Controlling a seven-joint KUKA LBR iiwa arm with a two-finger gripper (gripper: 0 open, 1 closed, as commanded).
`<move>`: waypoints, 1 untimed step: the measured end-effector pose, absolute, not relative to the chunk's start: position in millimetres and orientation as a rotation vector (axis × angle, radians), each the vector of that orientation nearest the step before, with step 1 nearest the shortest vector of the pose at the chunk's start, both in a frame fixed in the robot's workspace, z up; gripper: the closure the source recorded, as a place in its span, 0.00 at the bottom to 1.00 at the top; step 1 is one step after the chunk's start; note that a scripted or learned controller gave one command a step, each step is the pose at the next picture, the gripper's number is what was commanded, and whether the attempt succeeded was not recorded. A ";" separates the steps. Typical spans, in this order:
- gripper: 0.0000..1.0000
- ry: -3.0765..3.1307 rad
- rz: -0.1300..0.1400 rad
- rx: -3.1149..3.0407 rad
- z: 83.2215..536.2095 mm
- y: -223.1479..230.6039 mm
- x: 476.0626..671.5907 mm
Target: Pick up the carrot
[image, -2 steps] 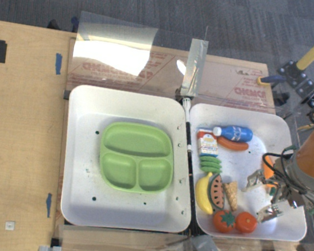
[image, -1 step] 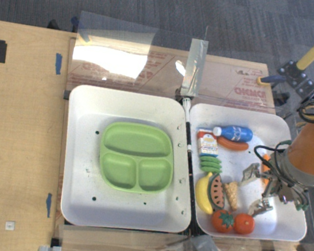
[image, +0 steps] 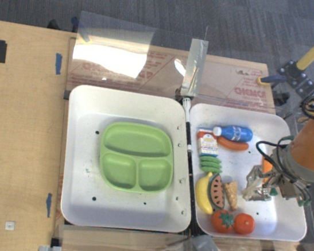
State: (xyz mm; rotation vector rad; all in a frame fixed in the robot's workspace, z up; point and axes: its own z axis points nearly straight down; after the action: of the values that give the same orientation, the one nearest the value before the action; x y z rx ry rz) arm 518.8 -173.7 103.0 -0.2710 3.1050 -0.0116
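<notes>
Arm point(image: 313, 147) low — gripper point(image: 258, 185) downward

A: We see a lime-green divided plate point(image: 136, 157) in the white left bin point(image: 79, 140), far from the gripper point(image: 257, 187).

B: Nearer the silver gripper we spot a yellow banana point(image: 203, 193), two red tomatoes point(image: 232, 222), and a blue, white-capped bottle point(image: 234, 132). An orange sliver, perhaps the carrot point(image: 267, 165), sits just above it.
</notes>
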 end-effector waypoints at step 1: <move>1.00 3.076 -0.006 -0.552 91.0 -183.1 500.2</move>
State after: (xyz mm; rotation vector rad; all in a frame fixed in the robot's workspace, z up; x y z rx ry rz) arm 500.2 -183.1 91.0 -0.5524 3.0763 -0.0057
